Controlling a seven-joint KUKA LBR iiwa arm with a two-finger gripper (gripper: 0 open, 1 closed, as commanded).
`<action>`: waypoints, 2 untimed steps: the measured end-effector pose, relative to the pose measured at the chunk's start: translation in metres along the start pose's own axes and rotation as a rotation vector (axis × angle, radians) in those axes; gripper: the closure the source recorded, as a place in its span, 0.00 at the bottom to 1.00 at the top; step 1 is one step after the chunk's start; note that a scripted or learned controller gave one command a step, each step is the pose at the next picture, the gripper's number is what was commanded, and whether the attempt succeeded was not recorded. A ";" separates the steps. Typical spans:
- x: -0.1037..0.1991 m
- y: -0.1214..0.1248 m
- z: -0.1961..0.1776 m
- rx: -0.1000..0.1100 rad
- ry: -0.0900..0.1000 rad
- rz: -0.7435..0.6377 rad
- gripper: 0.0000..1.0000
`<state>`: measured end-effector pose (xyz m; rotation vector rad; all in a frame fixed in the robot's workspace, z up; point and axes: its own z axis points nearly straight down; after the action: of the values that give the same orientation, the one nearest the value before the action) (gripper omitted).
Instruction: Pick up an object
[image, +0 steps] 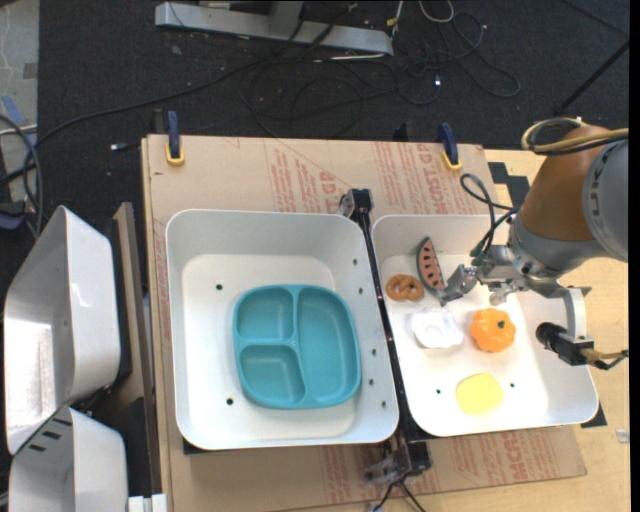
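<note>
Cardboard sheeting (250, 170) covers the bench and carries both white bins, side by side and touching along a black divider strip. At the near edge of the right bin (560, 400) lies a yellow disc (479, 393), flat on the floor and clear of the other items.

Contents of the right bin, from near to far:
- an orange pumpkin-shaped toy (492, 330), upright, near the middle
- a white crumpled-looking object (437, 328), just beside the pumpkin toy on its left; I cannot identify it further
- a brown pretzel (404, 288), close to the left wall
- a watermelon slice (430, 265), tilted, just behind and to the right of the pretzel

I reach in from the right side of the view. My claw (470, 282) sits over the far half of the right bin, between the watermelon slice and the pumpkin toy, just above the white object in the frame. I cannot tell whether the claw is wide or narrow, and I cannot tell whether it touches any item.

The left bin (190, 240) holds a teal divided plate (297, 345) with three compartments, lying flat near the centre.

Two blue-and-yellow clamps (174, 140) grip the far edge of the cardboard. Spare white bins (60, 300) stand off the bench at the left
</note>
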<state>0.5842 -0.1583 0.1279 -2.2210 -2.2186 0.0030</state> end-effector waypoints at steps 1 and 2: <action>0.001 0.000 0.038 0.000 0.000 0.000 0.00; 0.001 0.001 0.025 -0.005 -0.001 0.000 1.00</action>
<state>0.5850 -0.1575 0.1027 -2.2233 -2.2217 -0.0011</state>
